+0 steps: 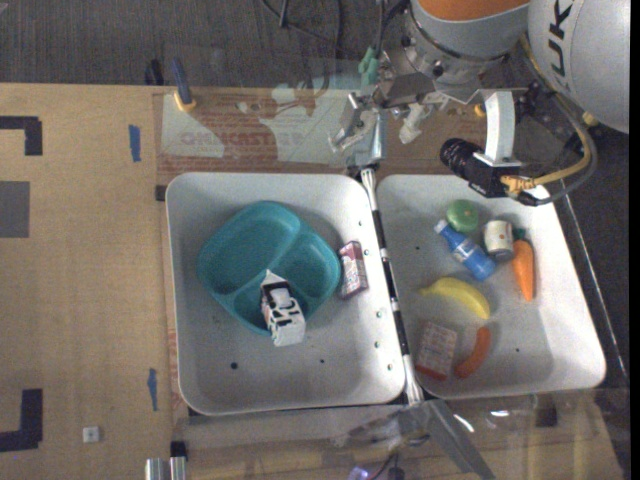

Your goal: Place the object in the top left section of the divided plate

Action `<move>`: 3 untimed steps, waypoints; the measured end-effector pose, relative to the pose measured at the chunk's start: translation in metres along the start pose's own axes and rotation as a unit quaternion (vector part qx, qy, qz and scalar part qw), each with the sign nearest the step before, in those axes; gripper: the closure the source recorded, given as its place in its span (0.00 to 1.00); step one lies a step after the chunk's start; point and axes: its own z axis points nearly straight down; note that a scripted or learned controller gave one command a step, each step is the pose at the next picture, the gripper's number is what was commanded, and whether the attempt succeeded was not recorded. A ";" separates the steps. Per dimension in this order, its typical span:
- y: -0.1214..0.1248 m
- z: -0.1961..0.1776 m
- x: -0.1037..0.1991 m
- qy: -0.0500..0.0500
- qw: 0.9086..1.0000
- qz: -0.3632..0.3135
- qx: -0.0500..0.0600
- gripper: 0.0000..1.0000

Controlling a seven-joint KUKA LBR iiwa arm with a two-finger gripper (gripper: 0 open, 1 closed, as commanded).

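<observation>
A teal divided plate (243,253) lies in the left bin (200,368). A small white carton with black print (282,311) rests on the plate's near rim, at the lower section, partly over the edge. A dark pink packet (351,269) lies against the plate's right edge. My gripper (361,136) hangs high above the back edge of the bins, over the divide between them. Its fingers stand apart with nothing between them, and it is well away from the plate and the carton.
The right bin (570,358) holds a green round item (463,215), a blue bottle (467,250), a small white can (498,237), a carrot (524,268), a banana (457,296), a pink packet (437,347) and a sausage (475,351). A black camera unit (470,168) juts from the wrist.
</observation>
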 end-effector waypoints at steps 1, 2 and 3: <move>-0.015 0.040 0.018 0.000 1.000 -0.014 0.002 0.00; -0.014 0.029 0.021 0.000 1.000 -0.016 0.000 1.00; -0.022 0.086 0.021 0.001 0.981 -0.196 0.001 1.00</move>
